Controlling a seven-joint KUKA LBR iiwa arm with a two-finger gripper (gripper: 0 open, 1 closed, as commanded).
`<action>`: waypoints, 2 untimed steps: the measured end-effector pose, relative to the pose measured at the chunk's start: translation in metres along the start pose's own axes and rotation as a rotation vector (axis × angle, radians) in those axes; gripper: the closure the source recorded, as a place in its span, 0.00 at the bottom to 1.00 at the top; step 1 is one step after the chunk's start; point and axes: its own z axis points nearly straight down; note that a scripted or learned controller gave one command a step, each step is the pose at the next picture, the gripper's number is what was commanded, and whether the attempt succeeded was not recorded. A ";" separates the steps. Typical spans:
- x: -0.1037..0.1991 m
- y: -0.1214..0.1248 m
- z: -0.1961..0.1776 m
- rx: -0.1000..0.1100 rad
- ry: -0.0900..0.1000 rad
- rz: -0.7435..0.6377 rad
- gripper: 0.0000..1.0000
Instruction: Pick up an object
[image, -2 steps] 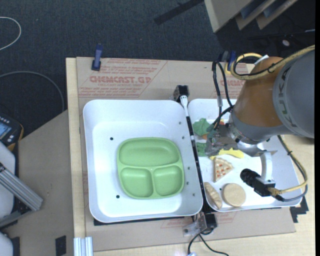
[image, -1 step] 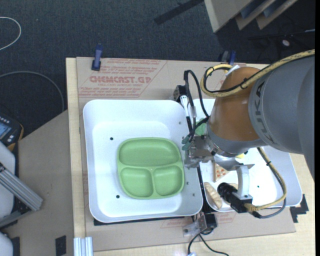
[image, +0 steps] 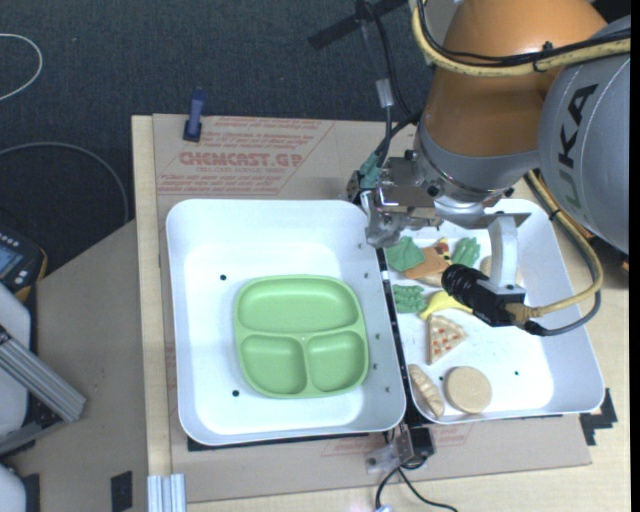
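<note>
The right bin (image: 560, 380) holds several toy foods. A pizza slice (image: 443, 338) lies mid-bin, with a round tan cookie (image: 467, 388) and an oval bread piece (image: 425, 391) near the front edge. Green leafy pieces (image: 405, 255) (image: 408, 296) lie along the left wall, beside a tan piece (image: 431, 268), a yellow piece (image: 439, 301) and another green piece (image: 466, 248). My gripper (image: 379, 228) hangs low over the bin's back left corner, just beside the upper green piece. Nothing shows between its tips, and the wrist hides the bin's back part.
The left bin (image: 190, 300) holds a green divided plate (image: 298, 335) at its middle. A ridge where the two bins meet (image: 388, 320) runs right under the gripper. A cardboard sheet (image: 240, 155) lies under both bins, with a small blue object (image: 194, 116) at its back edge.
</note>
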 end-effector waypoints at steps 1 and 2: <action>-0.003 -0.003 -0.001 0.018 -0.006 0.006 1.00; 0.065 -0.021 0.068 0.030 -0.005 0.001 1.00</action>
